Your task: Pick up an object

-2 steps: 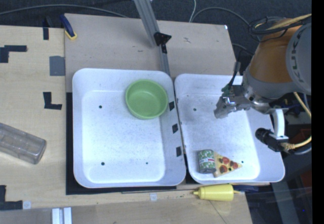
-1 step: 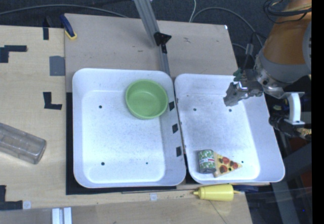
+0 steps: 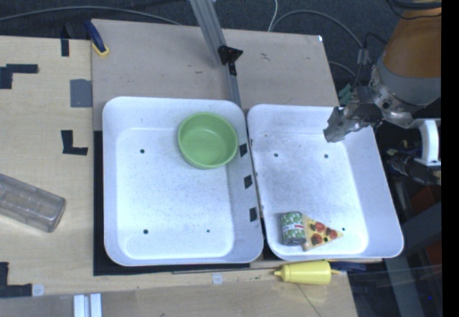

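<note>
Two shallow white bins sit side by side on a pale wooden tabletop (image 3: 43,158), seen from above at a slant. At the far left, outside the bins, a clear plastic cylinder (image 3: 29,203) lies on its side.

The left bin (image 3: 125,237) holds a single green bowl (image 3: 208,140), upright, near its back right corner and close to the divide between the bins.

The right bin (image 3: 373,229) holds two small things in its front half: a green can (image 3: 292,227) lying on its side, and touching it on the right a toy pizza slice (image 3: 320,233). Just outside the front rim of this bin, a yellow bottle (image 3: 308,272) (perhaps a mustard bottle) lies on the tabletop.

At the right, the grey robot arm (image 3: 412,57) with its orange band reaches in. Its pincer (image 3: 337,129) hangs over the back right part of the right bin, well apart from the can and pizza slice. Nothing is visible between its fingers; whether they are spread or closed cannot be told at this angle.

As for the task of picking up an object, nothing appears to be lifted yet: every item rests in a bin or on the tabletop. What is left, by my judgement, is the whole pick: choosing a target, descending, closing on it and raising it. The can and pizza slice are the nearest candidates.
</note>
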`<state>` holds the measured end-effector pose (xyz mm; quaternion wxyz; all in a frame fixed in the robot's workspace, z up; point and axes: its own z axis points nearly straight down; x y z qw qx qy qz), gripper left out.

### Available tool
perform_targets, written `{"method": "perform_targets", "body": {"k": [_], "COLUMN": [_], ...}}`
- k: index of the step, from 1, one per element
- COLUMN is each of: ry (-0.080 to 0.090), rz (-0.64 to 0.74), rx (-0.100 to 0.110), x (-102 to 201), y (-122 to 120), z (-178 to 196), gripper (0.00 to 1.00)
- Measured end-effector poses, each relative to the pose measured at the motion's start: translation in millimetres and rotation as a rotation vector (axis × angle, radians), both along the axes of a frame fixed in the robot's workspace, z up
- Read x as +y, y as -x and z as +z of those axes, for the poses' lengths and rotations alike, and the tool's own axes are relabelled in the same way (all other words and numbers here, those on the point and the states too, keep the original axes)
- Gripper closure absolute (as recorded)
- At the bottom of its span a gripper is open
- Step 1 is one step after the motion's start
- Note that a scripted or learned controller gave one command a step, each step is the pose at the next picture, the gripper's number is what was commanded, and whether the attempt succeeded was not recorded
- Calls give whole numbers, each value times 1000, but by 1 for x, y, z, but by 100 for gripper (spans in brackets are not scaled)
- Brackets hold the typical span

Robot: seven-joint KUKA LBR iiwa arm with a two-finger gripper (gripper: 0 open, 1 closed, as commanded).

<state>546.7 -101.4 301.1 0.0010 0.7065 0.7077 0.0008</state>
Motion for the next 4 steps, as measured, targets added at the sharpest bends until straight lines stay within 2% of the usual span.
{"method": "perform_targets", "body": {"k": [1, 2, 4], "ry": [0, -1, -1], "rz": [3, 3, 4], "rx": [5, 4, 3], "x": [42, 83, 180], "y": [-23, -43, -100], "z": [-25, -29, -43], "gripper": [100, 100, 100]}}
